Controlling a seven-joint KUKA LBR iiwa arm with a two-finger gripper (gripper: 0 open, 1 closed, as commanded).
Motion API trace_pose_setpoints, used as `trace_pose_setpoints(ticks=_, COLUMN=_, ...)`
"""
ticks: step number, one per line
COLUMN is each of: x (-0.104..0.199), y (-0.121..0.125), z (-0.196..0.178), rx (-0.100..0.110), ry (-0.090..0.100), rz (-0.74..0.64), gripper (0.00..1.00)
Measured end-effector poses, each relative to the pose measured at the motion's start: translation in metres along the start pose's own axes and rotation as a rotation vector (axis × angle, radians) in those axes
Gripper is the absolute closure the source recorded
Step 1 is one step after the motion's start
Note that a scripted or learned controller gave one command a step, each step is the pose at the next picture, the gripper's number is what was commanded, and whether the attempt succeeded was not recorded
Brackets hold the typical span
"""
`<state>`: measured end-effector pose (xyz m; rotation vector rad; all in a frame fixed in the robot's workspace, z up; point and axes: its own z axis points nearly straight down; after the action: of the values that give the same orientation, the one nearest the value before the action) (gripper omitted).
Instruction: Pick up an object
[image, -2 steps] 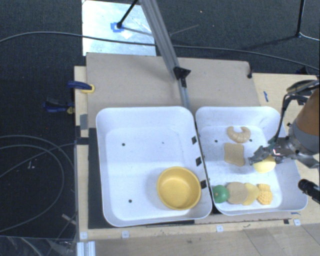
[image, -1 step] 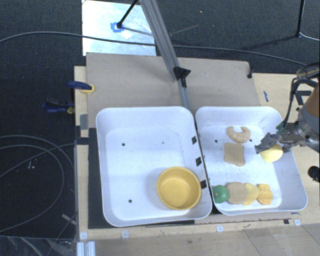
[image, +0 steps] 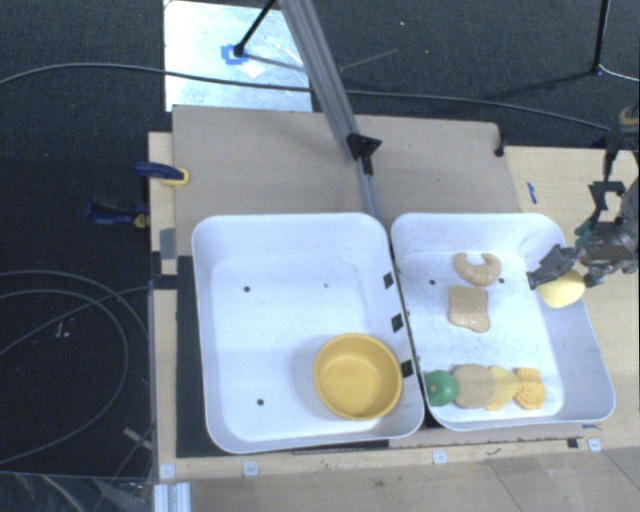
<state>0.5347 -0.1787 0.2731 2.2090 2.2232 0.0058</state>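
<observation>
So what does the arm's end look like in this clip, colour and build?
At the frame's right edge, the pincer is dark grey to black, with angular, blocky fingers. Behind it sits a grey metal wrist assembly with dark brackets and a thin upright part above. Finer markings are too small to read.

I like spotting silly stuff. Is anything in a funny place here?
Yes. A yellow lemon sits up on the right bin's rim by the gripper, not down inside with the other food.
</observation>
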Motion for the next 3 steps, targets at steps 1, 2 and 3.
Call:
trace_pose_setpoints(ticks=1, x=0.045, y=0.012, z=0.012, rx=0.006, ry=0.004, rz=-0.004, gripper=1.0)
trace_pose_setpoints(ticks=2, x=0.098, y=0.033, z=0.005, rx=0.003, ry=0.004, rz=-0.005, gripper=1.0)
trace_pose_setpoints(ticks=3, x=0.15, y=0.057, z=0.003, rx=0.004, ry=0.004, rz=-0.005, gripper=1.0)
